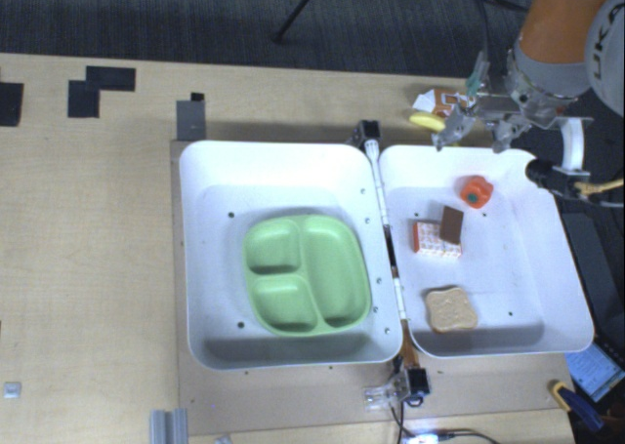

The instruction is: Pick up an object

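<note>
The right bin (547, 276) holds an orange toy fruit with a green top (476, 191), a brown block (451, 223) leaning on a red-and-white box (435, 241), and a tan slice of bread (451, 310). My gripper (472, 137) hangs over the bin's far rim, above and just behind the orange fruit. It is open, with its two fingers spread wide and nothing between them.
The left bin (210, 237) carries a green divided plate (306, 273). A yellow piece and small scraps (430, 110) lie on the bench behind the right bin, close to my left finger. Cables run along the right side (586, 183).
</note>
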Robot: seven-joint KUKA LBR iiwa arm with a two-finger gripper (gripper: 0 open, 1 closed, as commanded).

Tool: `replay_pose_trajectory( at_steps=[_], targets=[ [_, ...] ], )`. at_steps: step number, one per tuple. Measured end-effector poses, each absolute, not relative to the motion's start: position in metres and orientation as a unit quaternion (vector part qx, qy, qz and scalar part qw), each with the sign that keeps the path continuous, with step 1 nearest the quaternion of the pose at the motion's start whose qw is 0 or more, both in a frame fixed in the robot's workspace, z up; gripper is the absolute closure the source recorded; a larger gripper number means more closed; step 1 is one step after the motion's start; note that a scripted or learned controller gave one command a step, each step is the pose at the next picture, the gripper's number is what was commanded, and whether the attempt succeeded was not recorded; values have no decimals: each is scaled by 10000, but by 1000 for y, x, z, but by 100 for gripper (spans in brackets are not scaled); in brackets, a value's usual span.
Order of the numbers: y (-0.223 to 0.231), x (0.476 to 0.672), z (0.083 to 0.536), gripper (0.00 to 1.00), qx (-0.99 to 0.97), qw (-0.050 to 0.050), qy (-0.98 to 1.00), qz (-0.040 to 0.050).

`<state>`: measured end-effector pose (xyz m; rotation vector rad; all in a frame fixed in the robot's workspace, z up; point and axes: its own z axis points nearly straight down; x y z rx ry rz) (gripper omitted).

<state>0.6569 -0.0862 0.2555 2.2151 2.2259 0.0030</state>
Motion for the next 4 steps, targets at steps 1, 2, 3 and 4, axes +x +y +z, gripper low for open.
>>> replay_pose_trajectory(
  at_steps=[1, 2, 3, 4],
  targets=[
    [-150, 624, 185, 0, 7061, 4, 7081, -4],
    [-101, 591, 94, 0, 7058, 15, 7084, 14],
    [-100, 592, 104, 100, 7049, 18, 7093, 24],
    [-62, 551, 214, 100, 7054, 13, 7088, 17]
  ],
)
